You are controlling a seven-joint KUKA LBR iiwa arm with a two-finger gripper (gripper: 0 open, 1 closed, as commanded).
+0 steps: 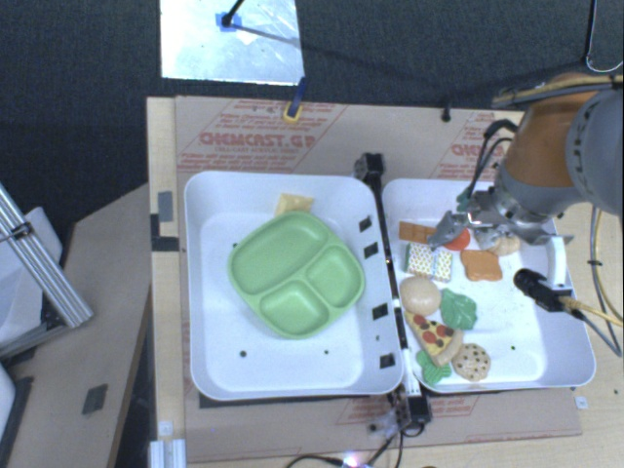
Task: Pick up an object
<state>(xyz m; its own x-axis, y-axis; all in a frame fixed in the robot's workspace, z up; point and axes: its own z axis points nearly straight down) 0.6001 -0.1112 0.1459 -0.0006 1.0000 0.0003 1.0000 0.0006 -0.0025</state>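
Pincer (456,230) hangs over the right bin (546,359), above toy food.

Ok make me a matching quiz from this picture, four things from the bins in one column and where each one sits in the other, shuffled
Things:
1. green divided plate
2. pizza slice
3. cookie
4. yellow piece

Places:
A. right bin, near front edge, right of the pizza
B. left bin, middle
C. left bin, behind the plate
D. right bin, front left, along the divider

Pairs: 1-B, 2-D, 3-A, 4-C
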